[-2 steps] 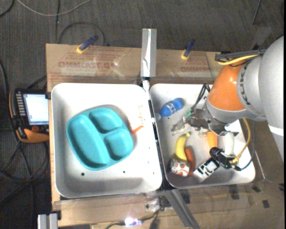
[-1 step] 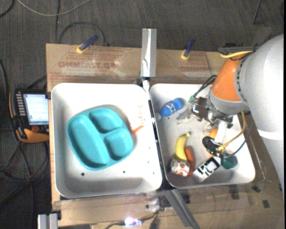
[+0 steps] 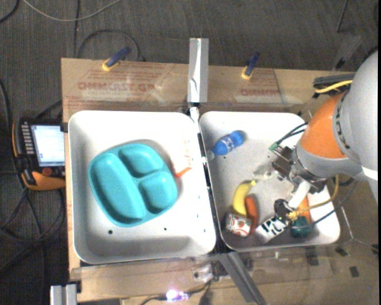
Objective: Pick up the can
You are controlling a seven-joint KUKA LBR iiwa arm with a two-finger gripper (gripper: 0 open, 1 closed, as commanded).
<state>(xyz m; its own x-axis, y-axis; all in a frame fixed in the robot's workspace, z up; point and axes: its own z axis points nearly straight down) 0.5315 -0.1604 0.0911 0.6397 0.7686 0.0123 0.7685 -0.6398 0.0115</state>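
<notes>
Place: a robot lab, I think, not a home.
Floor: dark grey carpet (image 3: 63, 18), with loose black cables (image 3: 44, 5) lying all over it.
Desk: my desk (image 3: 140, 84) is a plain brown board, held down at the back by clamps (image 3: 115, 58).
Bins: two white bins (image 3: 82, 170) sit side by side on it, like a test setup.
Screen box: a small control box with a lit screen (image 3: 43, 146) lies next to the desk.
Me: a big grey and orange robot arm (image 3: 330, 132).
</notes>
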